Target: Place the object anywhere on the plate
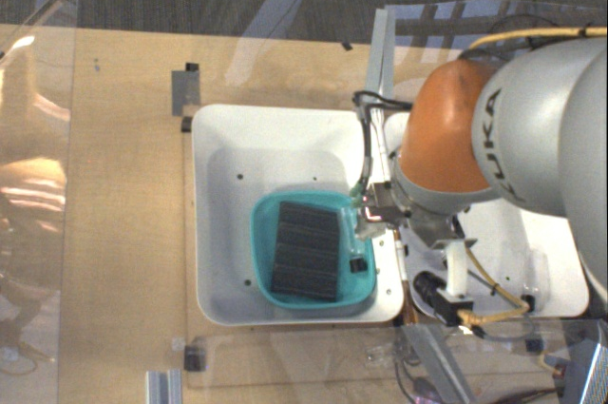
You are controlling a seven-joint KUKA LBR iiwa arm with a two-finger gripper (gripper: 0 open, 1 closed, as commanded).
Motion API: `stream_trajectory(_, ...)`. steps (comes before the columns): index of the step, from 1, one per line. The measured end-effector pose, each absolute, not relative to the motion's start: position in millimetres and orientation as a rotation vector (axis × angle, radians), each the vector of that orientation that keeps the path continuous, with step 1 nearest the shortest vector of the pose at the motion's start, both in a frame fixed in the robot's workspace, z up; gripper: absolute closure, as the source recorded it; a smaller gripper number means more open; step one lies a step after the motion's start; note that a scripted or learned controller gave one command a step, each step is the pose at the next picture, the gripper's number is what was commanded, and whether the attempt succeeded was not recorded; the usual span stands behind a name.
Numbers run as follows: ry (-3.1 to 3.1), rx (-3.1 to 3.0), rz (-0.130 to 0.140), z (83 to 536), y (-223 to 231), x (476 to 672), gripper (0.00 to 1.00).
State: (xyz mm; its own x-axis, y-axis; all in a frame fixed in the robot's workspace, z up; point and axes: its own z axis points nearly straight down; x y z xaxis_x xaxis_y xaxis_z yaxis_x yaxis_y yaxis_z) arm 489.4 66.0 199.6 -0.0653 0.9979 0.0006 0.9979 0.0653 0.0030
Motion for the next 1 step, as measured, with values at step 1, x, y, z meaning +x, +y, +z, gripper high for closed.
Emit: stream_trajectory(1, 2.291, 2.147, 0.005, 199.7, 65.6, 489.5, 0.0)
